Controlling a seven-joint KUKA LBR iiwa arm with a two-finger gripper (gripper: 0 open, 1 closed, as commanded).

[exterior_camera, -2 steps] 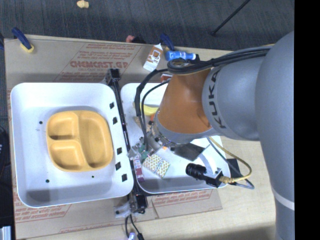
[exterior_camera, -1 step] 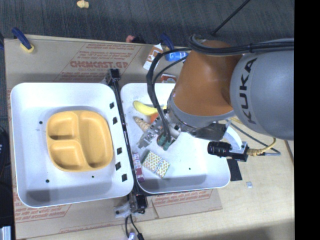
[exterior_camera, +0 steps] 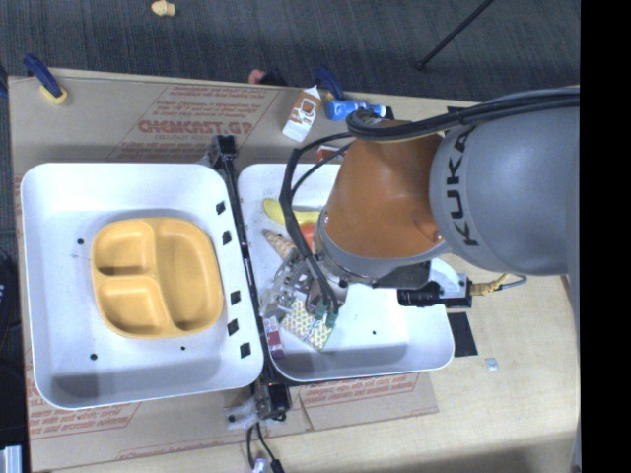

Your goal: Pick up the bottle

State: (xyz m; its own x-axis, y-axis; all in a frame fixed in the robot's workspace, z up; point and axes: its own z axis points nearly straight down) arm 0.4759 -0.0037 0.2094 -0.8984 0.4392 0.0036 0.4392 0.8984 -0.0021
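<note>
Grey arm point(exterior_camera: 513, 185) lettered "KUKA" overhangs right bin point(exterior_camera: 414, 348); cardboard point(exterior_camera: 187, 116) reads "CHEMCAST GP".

Grey KUKA iiwa arm point(exterior_camera: 513, 190) enters from right side of camera view, upper link approx. horizontal, black "KUKA" lettering visible on housing. Orange conical band point(exterior_camera: 385, 200) sits above wrist, tapering downward w/ wrist pointed steeply down. Black cables loop over orange section from rear. Metallic two-finger gripper point(exterior_camera: 301, 299) at lower left of wrist, tip low, angled left. Finger state unresolved from this angle.
</note>
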